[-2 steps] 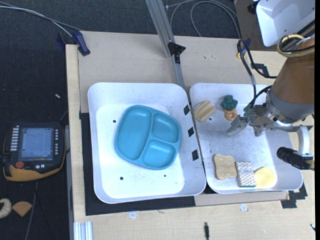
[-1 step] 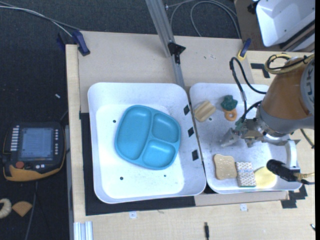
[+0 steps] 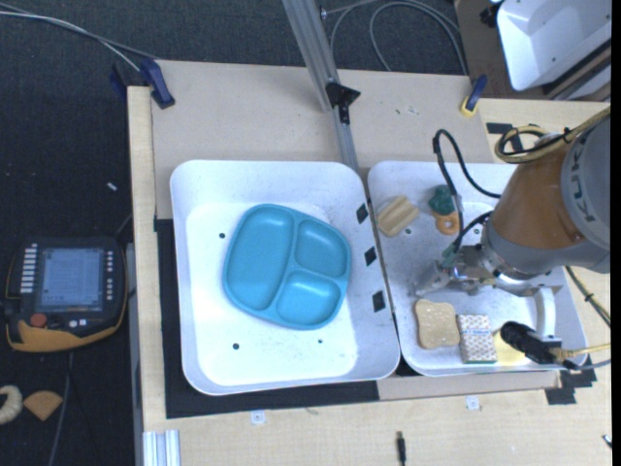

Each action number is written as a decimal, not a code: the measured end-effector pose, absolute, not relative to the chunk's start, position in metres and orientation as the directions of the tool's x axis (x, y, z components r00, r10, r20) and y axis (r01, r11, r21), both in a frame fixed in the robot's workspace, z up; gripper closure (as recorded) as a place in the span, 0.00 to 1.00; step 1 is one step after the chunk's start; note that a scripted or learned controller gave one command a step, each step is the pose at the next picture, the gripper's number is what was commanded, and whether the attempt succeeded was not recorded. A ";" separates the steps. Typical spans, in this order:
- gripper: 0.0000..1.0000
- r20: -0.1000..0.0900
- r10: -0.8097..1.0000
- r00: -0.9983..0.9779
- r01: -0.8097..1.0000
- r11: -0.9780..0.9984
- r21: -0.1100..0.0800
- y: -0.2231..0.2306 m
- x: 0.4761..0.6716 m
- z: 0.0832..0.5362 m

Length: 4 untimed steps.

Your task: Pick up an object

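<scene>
My gripper (image 3: 448,272) hangs low over the middle of the right bin (image 3: 408,362), with the grey and orange arm reaching in from the right. Several small things lie around it. A tan wooden block (image 3: 395,215) sits at the bin's upper left. A teal object (image 3: 442,201) and a small orange piece (image 3: 446,224) lie just above the gripper. Below it are a tan bread-like slab (image 3: 437,323) and a checkered sponge (image 3: 475,338), side by side. Nothing is visibly held.
The left bin (image 3: 194,260) holds a blue divided plate (image 3: 287,264). A slanted metal pole (image 3: 320,56) rises behind the bins. A black cable (image 3: 448,158) loops over the right bin's far rim. A pendant (image 3: 66,284) lies off the bench at left.
</scene>
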<state>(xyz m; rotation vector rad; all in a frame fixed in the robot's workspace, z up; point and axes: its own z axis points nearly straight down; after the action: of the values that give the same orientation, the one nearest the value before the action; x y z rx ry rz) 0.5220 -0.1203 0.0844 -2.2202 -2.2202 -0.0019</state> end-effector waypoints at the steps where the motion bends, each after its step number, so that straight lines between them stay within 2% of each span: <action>1: 1.00 -0.003 1.000 0.001 1.000 -0.001 0.008 -0.122 0.524 0.099; 4: 1.00 -0.002 1.000 -0.002 1.000 0.002 0.008 -0.133 0.525 0.246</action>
<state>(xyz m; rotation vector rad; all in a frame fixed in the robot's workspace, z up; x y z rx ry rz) 0.5253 -0.1335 0.2463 -2.2241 -2.2280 -0.0068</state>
